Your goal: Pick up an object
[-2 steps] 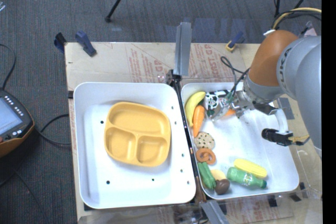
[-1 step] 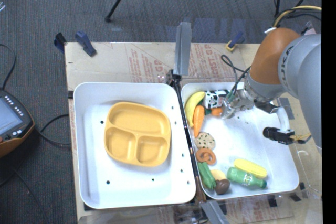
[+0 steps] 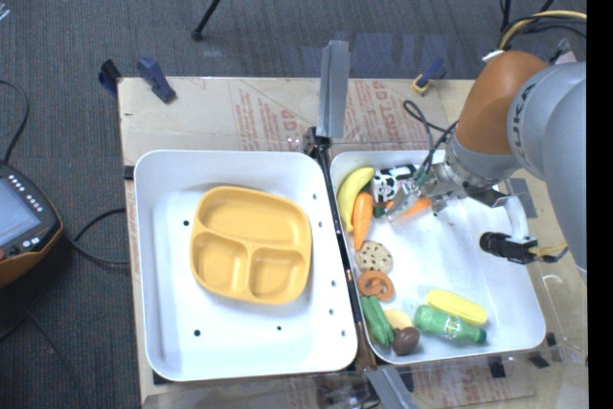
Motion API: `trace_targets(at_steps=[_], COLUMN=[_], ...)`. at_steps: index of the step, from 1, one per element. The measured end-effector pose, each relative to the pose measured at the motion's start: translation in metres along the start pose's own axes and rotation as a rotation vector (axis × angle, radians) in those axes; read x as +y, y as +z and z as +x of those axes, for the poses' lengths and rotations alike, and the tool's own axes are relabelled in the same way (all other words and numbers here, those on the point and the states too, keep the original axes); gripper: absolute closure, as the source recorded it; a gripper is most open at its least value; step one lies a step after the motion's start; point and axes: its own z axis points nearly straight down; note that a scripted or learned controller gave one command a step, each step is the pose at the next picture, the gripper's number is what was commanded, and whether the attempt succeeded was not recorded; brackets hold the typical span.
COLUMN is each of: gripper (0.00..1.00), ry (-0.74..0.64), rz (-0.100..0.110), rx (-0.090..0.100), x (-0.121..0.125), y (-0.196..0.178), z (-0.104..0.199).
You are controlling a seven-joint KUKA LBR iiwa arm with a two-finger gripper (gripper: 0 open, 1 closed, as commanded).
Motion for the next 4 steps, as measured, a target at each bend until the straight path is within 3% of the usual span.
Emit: trace_targets(at_steps=[1,2,3,4], gripper=[1.0,0.0,1.0,1.0], ry=[-0.003,-0.003,-0.006,0.099], rz=[0.005,0.006,0.008,-0.019], rx=[0.002,0.002,0.003,-0.002], x=[0.0,0.0,0.0,0.024], y=[-0.008,-0.007,-0.016,-0.128], z=[0.0,0.0,0.0,0.06])
